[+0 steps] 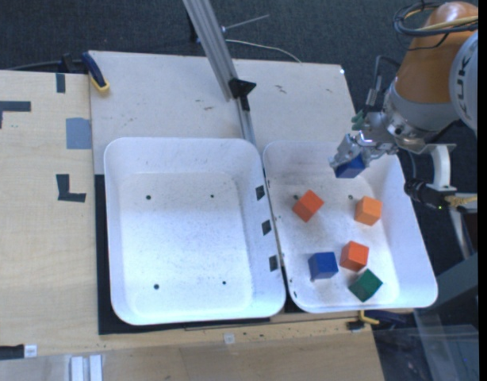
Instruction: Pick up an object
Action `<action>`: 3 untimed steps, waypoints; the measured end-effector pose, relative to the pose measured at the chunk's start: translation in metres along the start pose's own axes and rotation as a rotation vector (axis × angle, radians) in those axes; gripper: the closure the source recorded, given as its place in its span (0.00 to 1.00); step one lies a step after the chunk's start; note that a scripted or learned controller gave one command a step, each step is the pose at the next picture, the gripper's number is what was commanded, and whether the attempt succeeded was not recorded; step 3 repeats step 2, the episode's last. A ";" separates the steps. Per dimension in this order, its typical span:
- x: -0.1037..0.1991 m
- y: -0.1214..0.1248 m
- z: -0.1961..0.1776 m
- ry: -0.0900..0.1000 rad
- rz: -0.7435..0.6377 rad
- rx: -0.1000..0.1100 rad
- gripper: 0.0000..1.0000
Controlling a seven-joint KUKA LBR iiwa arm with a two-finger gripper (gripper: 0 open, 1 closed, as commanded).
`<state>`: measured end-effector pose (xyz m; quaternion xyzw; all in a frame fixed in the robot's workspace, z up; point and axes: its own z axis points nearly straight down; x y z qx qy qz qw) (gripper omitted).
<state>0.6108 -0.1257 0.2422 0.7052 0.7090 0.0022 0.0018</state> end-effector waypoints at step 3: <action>0.147 -0.056 0.051 0.003 -0.003 0.011 1.00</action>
